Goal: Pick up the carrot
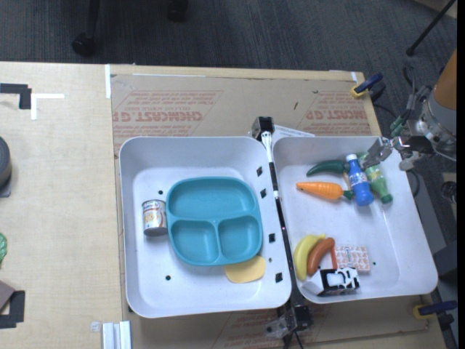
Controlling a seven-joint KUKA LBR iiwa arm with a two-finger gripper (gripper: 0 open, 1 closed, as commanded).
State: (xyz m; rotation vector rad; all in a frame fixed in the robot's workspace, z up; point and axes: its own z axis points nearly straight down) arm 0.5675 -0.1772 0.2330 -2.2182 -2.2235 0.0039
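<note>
Carrot (320,190) looks light, stiff, slick plastic; I'd pinch its thick middle, gripper (383,150) near bin (407,267) edge, state unclear

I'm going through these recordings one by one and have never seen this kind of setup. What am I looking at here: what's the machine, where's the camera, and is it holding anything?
One fixed camera looks down at a slant on a bench with two shallow white bins side by side. The machine is a robot arm reaching in from the right; its gripper is at the top right corner of the right bin.

That bin holds the carrot it is meant to pick up, with a green pepper just above it, a blue bottle and a green bottle to its right, and lower down a banana, a sausage, a small packet and a black-and-white toy.

The left bin holds a teal divided plate, a small can and a yellow piece.

The carrot lies free, apart from the gripper.
</note>
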